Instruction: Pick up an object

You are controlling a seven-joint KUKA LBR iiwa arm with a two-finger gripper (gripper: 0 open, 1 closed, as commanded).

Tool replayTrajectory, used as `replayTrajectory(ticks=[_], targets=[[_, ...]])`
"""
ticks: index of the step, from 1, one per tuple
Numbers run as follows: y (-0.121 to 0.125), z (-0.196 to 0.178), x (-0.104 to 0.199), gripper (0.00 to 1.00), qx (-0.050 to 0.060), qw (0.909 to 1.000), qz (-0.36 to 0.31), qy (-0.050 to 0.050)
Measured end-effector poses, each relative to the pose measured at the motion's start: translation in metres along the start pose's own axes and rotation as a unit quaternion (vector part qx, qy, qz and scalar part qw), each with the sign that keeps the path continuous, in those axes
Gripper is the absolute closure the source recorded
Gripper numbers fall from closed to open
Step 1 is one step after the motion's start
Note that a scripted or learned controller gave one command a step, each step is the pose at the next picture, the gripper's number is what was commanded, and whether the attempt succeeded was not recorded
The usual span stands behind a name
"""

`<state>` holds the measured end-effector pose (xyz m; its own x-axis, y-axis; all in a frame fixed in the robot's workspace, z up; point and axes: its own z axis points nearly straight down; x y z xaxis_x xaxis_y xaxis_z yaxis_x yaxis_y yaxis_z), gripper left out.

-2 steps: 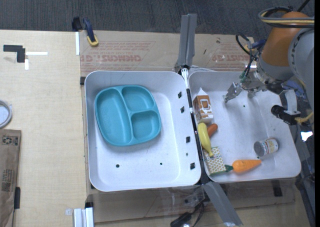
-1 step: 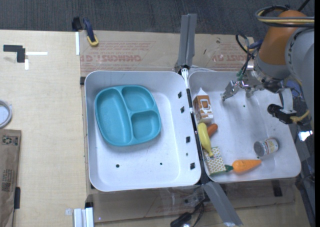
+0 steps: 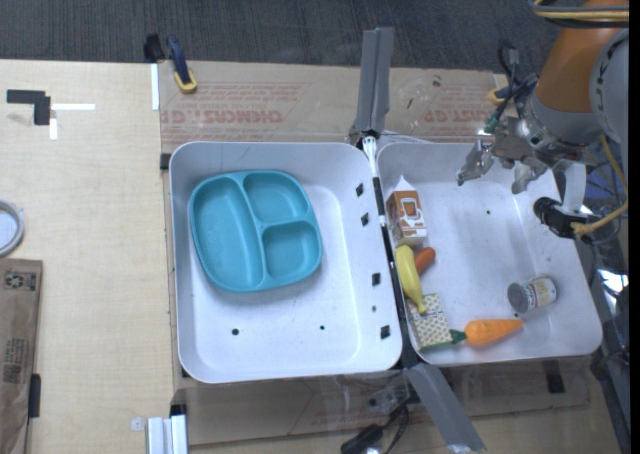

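1. The gripper (image 3: 498, 170) hung at the right bin's (image 3: 575, 342) far edge, fingers apart, holding nothing.
2. The can (image 3: 532, 294) lay nearer the bin's near right corner, axis crosswise.

Glossy blue plastic tray (image 3: 256, 230)

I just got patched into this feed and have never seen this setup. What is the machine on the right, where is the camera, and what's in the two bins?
One camera looks down at a slant on a bench with two white bins. The grey and orange arm reaches in from the right; its gripper hangs over the right bin's far end, jaws spread, nothing between them. The left bin holds a blue tray. The right bin holds a small carton, a banana, a carrot, a can and a few smaller pieces near the divider.
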<state>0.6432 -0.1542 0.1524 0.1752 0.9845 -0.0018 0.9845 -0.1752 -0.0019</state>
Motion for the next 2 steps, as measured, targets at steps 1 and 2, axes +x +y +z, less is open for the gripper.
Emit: replayTrajectory(ticks=[1,2], targets=[[-0.0219,0.0643,0.0331,0.0,0.002,0.9947,0.103,0.001],[-0.0221,0.0578,0.0324,1.0,0.005,0.9948,0.102,0.0]])
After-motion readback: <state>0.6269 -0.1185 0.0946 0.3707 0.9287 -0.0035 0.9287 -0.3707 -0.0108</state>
